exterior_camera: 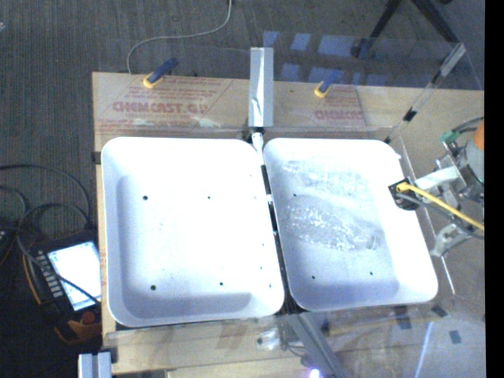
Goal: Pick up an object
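My gripper [455, 211] hangs at the right edge of the camera view, just outside the right rim of the right bin [409, 290]. Only part of it shows, with the grey wrist and its orange band cut off by the frame edge. I see nothing held in it. The right bin's white floor carries a scuffed, speckled patch [331, 211] across its middle. The left bin [110, 211] shows a plain white floor with a few small dark dots.
A metal post [260, 93] stands at the back between the bins. Two yellow clamps [159, 72] sit on the wooden board behind them. A tablet-like device [71, 274] with cables lies on the floor at the left.
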Motion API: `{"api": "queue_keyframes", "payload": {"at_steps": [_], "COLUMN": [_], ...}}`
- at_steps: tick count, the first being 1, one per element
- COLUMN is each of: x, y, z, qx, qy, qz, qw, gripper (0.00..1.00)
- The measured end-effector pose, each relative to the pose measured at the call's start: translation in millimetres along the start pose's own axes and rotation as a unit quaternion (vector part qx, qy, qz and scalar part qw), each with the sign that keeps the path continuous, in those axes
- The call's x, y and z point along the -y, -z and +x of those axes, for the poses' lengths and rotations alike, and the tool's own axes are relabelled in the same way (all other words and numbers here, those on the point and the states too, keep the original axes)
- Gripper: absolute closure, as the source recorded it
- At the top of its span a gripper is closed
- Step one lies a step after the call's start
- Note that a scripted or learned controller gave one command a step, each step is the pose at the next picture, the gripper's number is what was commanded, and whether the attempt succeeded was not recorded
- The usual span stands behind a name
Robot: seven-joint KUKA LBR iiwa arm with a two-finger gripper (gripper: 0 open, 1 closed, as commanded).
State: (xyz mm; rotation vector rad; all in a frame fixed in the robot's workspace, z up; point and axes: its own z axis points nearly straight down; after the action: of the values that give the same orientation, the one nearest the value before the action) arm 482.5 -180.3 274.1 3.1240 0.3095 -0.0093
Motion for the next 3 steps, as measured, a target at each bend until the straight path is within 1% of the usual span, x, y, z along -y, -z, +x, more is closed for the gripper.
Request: {"api": "queue_keyframes", "payload": {"at_steps": [1,2,3], "x": [-43.2,44.3,8.6], "y": [-35.7,-174.7,-55.1], "z": [-8.4,85.8,98.0], "qx": [0.000,-0.007,-0.001], "qy": [0.008,0.087,0.171], "qz": [0.001,-0.003,0.000], "qw": [1.0000,0.9962,0.9853], "gripper": [0.00,0.00,0.00]}}
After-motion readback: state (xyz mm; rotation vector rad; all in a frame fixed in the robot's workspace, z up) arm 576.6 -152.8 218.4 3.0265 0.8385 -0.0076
